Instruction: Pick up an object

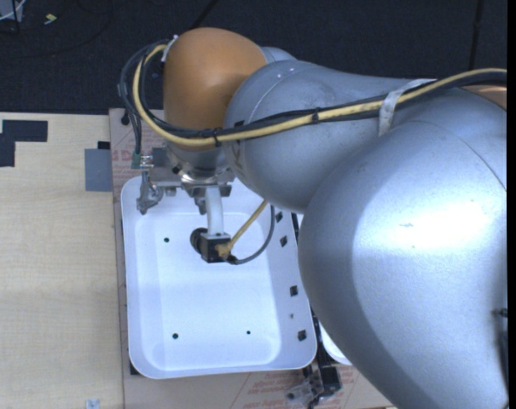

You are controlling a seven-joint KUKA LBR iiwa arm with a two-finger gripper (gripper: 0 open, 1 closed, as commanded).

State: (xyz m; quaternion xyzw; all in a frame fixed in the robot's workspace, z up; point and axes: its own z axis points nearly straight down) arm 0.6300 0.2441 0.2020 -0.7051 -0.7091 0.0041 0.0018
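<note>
The arm (pixel 394 228) hides nearly all of the bin on the right (pixel 333 348).

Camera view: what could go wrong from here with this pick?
1. The gripper hangs close to the left bin's far rim; a descent could clip that wall.
2. The bin floor below it shows bare white plastic with small dark holes, so a grasp may catch nothing.
3. The arm covers most of the right bin, so a result there couldn't be checked.
</note>
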